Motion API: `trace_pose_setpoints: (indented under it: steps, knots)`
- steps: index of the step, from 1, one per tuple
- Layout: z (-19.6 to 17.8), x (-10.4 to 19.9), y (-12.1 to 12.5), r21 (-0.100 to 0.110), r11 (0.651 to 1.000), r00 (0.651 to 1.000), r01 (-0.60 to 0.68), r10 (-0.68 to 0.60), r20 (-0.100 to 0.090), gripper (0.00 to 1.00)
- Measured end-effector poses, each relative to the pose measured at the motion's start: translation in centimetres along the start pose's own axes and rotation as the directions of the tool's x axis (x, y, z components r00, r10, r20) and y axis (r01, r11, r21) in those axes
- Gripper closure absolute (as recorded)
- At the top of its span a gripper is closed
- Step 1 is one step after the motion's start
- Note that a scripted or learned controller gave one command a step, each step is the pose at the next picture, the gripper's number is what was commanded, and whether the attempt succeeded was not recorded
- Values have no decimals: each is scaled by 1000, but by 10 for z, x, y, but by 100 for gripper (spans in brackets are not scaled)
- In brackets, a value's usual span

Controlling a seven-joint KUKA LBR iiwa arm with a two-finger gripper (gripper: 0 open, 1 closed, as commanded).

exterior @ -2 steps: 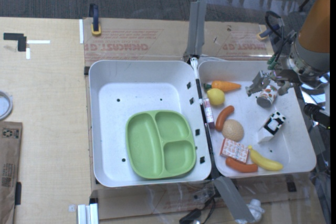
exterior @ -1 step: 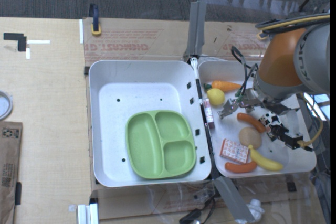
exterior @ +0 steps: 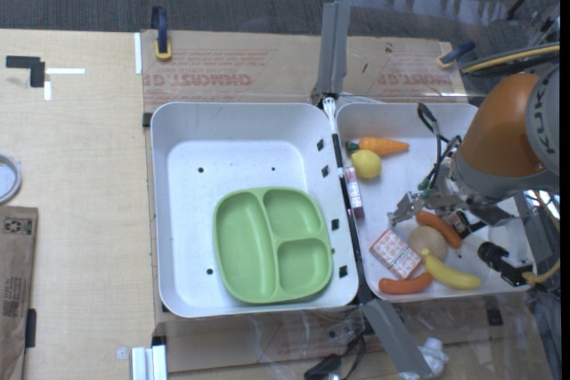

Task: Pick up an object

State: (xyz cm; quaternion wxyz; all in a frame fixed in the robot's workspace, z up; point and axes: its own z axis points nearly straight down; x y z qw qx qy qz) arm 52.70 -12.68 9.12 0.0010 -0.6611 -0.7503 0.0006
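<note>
Reaching arm: the grey arm (exterior: 512, 133) with its orange band comes in from the right and leans over the right bin (exterior: 392, 113).
Gripper: the gripper (exterior: 419, 205) sits low in the middle of the right bin; how far it stands open, and whether it has hold of anything, cannot be told from this slant.
Just beside the tool: an orange sausage-shaped toy (exterior: 440, 227) and a tan egg-shaped toy (exterior: 427, 240) lie right under and beside it.
Front edge of right bin: a small red-and-white packet (exterior: 394, 252), a banana (exterior: 450, 272) and a second orange sausage (exterior: 405, 284) crowd the near wall, with little room between them.
Back of right bin: a carrot (exterior: 381, 146) and a lemon (exterior: 366, 164) lie near the far left corner, well apart from the tool.
Dividing wall: a slim tube (exterior: 354, 190) lies along the left wall of the right bin.
Left bin: the left bin (exterior: 178, 191) holds a green divided plate (exterior: 272, 242) toward its front, with bare white floor behind it.
</note>
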Motion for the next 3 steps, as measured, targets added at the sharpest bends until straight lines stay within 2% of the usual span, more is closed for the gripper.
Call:
trace_pose_setpoints:
  steps: [1, 2, 3]
  knots:
    - [-1, -38, -43, -2, 1000, 1000, 14, -14, -8, 0]
    - [-10, -40, -43, -4, 1000, 1000, 9, -9, -3, 100]
    - [-94, -6, -11, -1, 1000, 1000, -12, 12, 1, 100]
